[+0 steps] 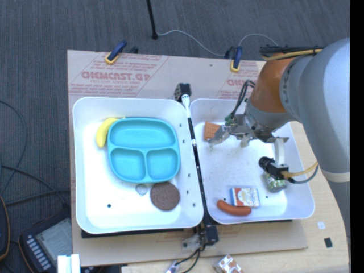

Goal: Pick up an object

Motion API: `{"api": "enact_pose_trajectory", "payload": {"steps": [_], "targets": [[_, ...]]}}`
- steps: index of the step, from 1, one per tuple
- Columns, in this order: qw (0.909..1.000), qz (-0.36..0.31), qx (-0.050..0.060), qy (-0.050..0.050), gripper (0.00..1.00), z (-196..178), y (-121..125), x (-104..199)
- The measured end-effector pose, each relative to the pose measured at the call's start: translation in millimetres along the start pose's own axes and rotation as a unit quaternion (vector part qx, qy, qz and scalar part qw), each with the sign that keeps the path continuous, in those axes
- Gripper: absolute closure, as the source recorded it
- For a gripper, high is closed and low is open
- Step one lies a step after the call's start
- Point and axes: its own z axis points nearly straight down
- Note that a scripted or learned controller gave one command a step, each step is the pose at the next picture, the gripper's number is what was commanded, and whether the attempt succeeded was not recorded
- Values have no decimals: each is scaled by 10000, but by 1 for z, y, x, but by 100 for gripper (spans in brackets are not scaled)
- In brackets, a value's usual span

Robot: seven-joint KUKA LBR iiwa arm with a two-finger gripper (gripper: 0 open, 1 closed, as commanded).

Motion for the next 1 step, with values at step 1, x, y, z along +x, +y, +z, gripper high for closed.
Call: {"api": "enact_pose_trajectory", "payload": {"steps": [1], "targets": [[10000, 1, 32, 16, 0, -136, 20, 23]]}}
